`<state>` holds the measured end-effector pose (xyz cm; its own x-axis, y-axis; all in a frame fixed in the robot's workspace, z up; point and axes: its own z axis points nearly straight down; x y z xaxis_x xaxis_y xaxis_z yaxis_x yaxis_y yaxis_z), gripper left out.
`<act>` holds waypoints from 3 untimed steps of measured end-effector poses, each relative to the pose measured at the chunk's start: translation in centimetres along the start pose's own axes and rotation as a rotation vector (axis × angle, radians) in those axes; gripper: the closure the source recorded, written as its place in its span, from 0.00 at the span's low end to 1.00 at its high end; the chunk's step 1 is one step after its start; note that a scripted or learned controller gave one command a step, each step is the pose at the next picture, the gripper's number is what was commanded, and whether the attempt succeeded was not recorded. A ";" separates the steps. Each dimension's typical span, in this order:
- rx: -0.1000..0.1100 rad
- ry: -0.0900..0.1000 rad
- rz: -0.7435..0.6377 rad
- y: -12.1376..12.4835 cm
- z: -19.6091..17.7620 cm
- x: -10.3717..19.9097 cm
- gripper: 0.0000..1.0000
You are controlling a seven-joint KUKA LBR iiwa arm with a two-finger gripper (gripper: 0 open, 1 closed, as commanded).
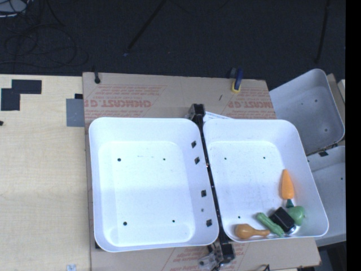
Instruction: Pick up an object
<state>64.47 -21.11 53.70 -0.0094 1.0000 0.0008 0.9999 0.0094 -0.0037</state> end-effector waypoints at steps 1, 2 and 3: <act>0.000 0.000 0.000 0.0 0.0 0.0 1.00; 0.000 0.000 -0.001 0.0 0.0 0.0 1.00; 0.000 0.000 -0.001 0.0 0.0 0.0 1.00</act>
<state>64.47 -21.12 53.70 -0.0101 0.9999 0.0009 0.9999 0.0101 -0.0039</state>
